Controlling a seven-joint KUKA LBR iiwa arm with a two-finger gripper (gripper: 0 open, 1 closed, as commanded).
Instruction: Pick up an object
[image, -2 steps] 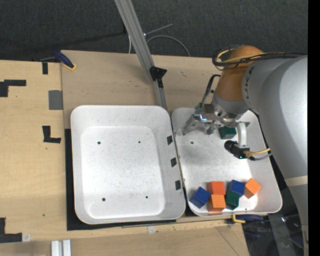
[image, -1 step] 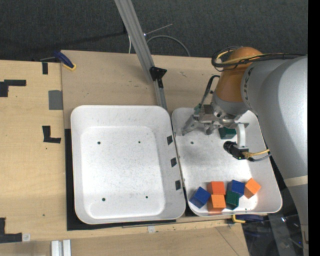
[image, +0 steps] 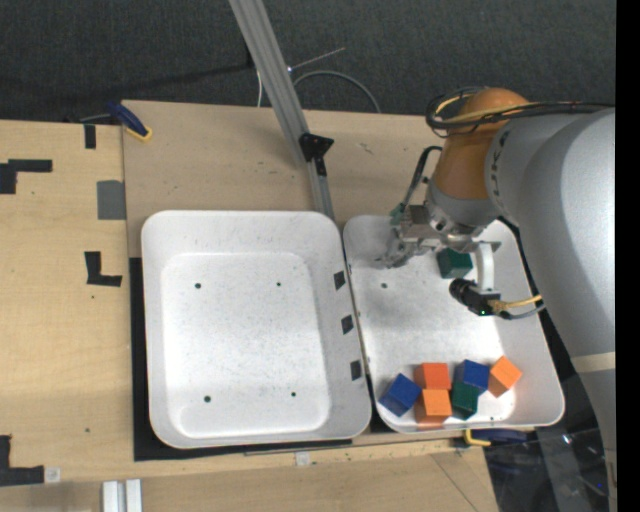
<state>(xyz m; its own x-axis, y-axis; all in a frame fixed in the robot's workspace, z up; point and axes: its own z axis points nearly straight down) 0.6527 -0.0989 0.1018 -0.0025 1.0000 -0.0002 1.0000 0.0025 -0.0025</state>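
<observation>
My gripper (image: 397, 248) hangs over the far left corner of the right bin (image: 400, 320), at the end of the grey arm with its orange band (image: 470, 165). A dark green block (image: 455, 263) lies just right of the gripper, partly hidden by the wrist. At the near end of the right bin sits a cluster of blocks: a blue one (image: 400, 393), two orange ones (image: 434, 375) (image: 435, 404), another blue one (image: 475, 374), a green one (image: 465, 400) and a further orange one (image: 505, 374). Nothing is visibly held.
The left bin (image: 240, 320) lies beside the right one, their rims touching. A slanted metal pole (image: 285, 90) runs down to the far edge between the bins. A black cable (image: 500, 305) loops off the wrist above the right bin.
</observation>
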